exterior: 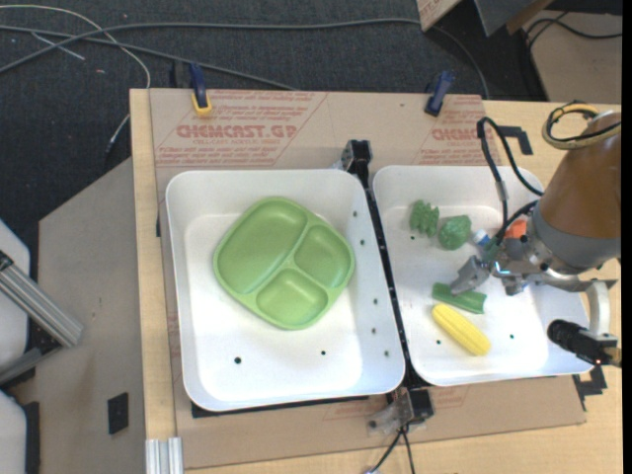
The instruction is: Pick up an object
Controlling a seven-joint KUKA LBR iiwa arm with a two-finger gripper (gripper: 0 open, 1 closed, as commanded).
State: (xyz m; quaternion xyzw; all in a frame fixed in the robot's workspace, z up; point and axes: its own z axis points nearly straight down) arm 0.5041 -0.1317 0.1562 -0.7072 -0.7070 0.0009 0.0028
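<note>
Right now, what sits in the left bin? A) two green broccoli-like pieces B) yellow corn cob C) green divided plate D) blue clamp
C: the green divided plate lies alone in the left bin, while the yellow corn and the small green pieces are in the right bin near the gripper.

A robotics lab or test room. The bench [296, 117] is a cardboard-covered board held by clamps [200, 97] at the upper middle of the frame, carrying two white bins [188, 265]. Loose cables [89, 38] trail over dark carpet [59, 146] at upper left, and an aluminium rail [35, 299] stands at the left edge.
</note>
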